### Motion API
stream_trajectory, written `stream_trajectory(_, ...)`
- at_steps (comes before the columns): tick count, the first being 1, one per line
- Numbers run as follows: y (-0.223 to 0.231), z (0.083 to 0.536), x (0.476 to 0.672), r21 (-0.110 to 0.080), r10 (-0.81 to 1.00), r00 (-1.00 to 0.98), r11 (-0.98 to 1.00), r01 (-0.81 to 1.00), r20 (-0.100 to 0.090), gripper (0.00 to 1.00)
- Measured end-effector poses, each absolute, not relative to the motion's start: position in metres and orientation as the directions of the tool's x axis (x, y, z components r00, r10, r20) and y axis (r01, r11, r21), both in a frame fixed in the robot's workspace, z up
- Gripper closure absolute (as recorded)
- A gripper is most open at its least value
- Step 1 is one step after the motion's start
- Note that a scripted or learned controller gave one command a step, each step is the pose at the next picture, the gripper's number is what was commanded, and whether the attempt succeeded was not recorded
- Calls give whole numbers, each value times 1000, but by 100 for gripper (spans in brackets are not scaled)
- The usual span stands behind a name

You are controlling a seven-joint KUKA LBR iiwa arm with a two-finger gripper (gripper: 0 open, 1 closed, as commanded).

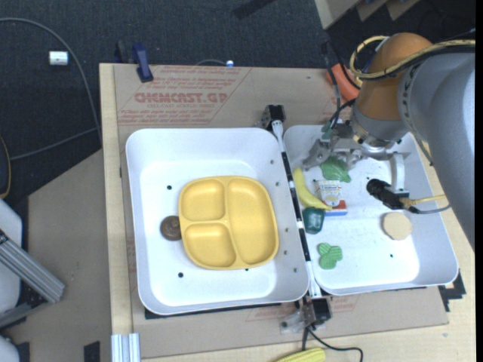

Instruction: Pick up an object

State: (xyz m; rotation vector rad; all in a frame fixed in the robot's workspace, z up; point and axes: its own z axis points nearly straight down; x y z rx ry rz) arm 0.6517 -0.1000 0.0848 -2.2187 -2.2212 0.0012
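two white bins sit side by side on a brown board point(189, 100) with red print: the left bin point(151, 172) and the right bin point(377, 274), their inner walls touching.

the left bin holds two things. one is a yellow plate point(226, 221) with three compartments, lying flat in the middle. the other is a brown disc point(170, 228) touching the plate's left edge and partly tucked under it.

the right bin holds six loose things. one banana point(303, 191) lies along the left wall. one light green piece point(336, 172) sits just right of the banana's far end. one small white packet point(330, 194) with red and blue at its near edge lies just near of that. one dark green piece point(313, 219) sits against the left wall, touching the banana's near tip. one leafy green piece point(329, 256) lies alone toward the near left corner. one tan disc point(396, 225) lies apart on the right side.

the grey arm point(445, 104) reaches in from the right over the far end of the right bin and covers that bin's far right corner.

the gripper point(332, 155) is low over the far left part of the right bin. the light green piece lies right at its near side, partly under it, with the banana just to the left and the packet just beyond the green piece. whether the gripper is spread or closed cannot be told from this angle, and nothing can be seen clamped in it. the tan disc and the leafy green piece are well apart from it.
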Motion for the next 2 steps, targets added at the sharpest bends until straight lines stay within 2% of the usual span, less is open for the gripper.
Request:
stream_trajectory(1,-138,85,667,3,1000,1,-1,1000,-2,0)
stream_trajectory(2,-91,85,667,-2,1000,-1,1,1000,2,0)
